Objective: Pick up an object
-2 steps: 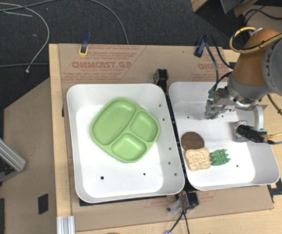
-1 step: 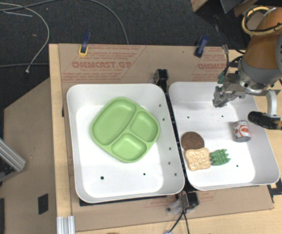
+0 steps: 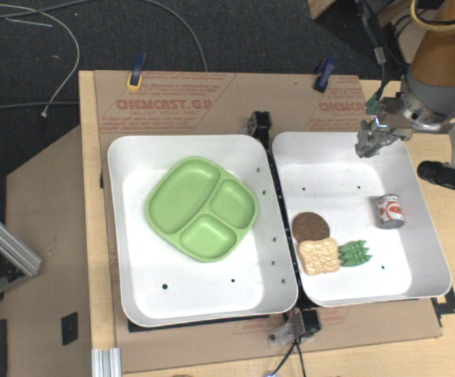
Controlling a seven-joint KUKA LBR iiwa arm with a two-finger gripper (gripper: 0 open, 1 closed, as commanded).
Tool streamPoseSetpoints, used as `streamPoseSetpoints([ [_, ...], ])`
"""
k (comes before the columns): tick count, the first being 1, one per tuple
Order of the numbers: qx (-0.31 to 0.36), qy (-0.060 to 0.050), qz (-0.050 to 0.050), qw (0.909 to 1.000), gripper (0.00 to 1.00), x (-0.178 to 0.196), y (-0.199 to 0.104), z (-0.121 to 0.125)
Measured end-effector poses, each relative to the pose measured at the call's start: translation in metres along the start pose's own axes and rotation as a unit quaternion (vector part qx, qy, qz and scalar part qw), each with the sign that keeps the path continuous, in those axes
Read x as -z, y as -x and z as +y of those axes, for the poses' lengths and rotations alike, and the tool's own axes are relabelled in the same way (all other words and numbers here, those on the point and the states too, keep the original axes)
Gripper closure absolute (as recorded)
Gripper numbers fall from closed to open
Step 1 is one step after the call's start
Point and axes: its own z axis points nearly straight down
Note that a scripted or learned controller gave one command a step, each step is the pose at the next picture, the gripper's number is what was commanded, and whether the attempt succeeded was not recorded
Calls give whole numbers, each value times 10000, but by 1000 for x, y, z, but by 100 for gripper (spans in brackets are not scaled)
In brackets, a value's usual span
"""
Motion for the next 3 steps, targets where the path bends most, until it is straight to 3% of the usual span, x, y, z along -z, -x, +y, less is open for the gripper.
streamPoseSetpoints([
  [3, 24, -61, 25, 10000, 100, -12, -165, -9],
])
